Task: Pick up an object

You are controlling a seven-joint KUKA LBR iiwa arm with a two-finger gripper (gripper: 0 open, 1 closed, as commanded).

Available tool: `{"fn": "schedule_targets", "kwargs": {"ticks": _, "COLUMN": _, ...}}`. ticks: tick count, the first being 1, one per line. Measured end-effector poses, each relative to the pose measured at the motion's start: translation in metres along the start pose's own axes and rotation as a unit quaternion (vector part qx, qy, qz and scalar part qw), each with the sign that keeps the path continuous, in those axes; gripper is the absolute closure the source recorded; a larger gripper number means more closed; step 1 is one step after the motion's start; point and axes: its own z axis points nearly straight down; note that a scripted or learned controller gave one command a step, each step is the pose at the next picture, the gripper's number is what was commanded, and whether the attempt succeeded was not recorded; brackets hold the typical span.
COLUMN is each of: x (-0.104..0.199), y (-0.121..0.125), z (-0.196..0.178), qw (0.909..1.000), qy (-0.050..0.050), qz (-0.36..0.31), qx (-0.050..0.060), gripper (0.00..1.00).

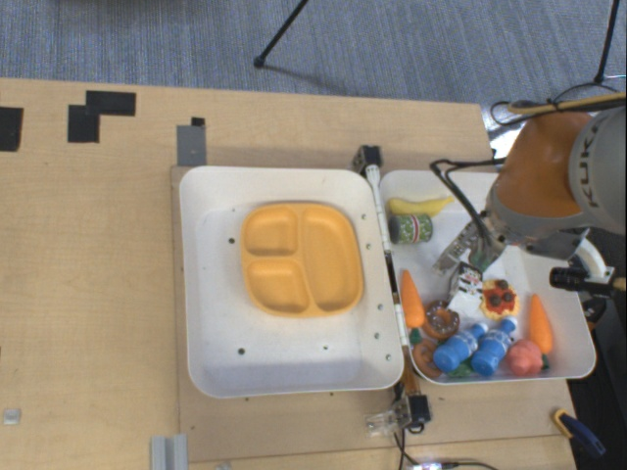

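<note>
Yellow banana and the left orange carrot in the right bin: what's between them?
In the camera view, a small green can on its side lies between the yellow banana and the left orange carrot.

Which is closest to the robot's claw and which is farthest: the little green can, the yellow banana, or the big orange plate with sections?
Measured from the gripper in the right bin:
1. The small green can, just up and left of it in the same bin.
2. The yellow banana, beyond the can at the bin's top edge.
3. The orange sectioned plate, far off in the left bin.
</note>
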Motion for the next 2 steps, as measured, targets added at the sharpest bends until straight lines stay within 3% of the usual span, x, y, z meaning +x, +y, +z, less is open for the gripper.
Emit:
{"fn": "schedule_targets", "kwargs": {"ticks": 1, "x": 0.032, "y": 0.034, "z": -0.103, "qw": 0.9944, "qy": 0.009, "qz": -0.105, "qx": 0.004, "gripper": 1.0}}
{"fn": "schedule_targets", "kwargs": {"ticks": 2, "x": -0.001, "y": 0.042, "z": -0.089, "qw": 0.9991, "qy": 0.009, "qz": 0.041, "qx": 0.006, "gripper": 1.0}}
